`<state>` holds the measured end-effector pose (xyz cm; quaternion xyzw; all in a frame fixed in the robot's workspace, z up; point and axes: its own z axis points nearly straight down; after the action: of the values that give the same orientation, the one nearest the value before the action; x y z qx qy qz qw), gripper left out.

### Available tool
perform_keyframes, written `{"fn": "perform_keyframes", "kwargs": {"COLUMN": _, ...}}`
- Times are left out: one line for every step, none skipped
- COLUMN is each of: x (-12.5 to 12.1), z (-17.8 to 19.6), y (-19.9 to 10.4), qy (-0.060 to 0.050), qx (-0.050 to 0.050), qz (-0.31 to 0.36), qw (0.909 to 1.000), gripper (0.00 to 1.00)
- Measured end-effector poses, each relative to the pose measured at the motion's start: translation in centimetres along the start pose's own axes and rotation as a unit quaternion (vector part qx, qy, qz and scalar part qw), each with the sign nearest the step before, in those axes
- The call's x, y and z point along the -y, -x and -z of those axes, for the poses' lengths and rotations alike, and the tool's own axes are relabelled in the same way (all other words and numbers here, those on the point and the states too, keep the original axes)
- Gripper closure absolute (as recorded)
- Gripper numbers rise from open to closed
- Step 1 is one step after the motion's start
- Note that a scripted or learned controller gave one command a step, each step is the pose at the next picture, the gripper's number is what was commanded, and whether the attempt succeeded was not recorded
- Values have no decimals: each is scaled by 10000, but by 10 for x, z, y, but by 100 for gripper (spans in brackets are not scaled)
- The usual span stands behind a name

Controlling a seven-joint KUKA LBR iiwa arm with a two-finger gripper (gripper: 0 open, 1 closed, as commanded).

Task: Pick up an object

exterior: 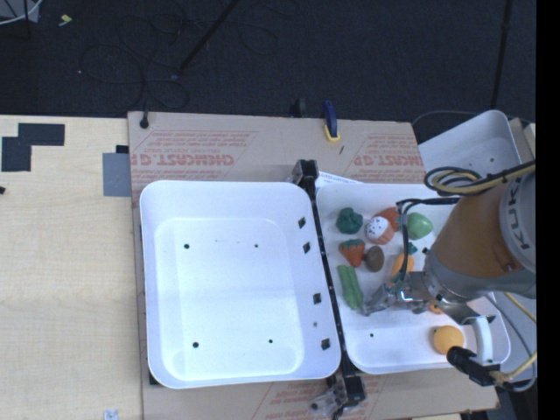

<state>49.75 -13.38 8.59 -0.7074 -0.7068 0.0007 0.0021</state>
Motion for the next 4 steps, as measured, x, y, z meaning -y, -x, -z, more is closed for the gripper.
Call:
{"fn": "perform_keyframes", "kwargs": {"x": -83, "z": 2, "y": -26, "qy": 36, "qx": 5, "qz": 28, "qw": 10000, "gripper": 0}}
{"fn": "perform_keyframes", "kwargs": {"x": -79, "z": 11, "y": -23, "qy": -8, "qx": 1, "qz": -10, "qw": 10000, "gripper": 100}}
{"fn": "perform_keyframes", "kwargs": {"x": -76, "z": 28, "y": -34, "qy": 12, "qx": 7, "qz": 11, "qw": 10000, "gripper": 100}}
{"fn": "perform_keyframes", "kwargs": {"x": -81, "z": 39, "y": -29, "qy": 10, "qx": 8, "qz": 1, "qw": 10000, "gripper": 100}}
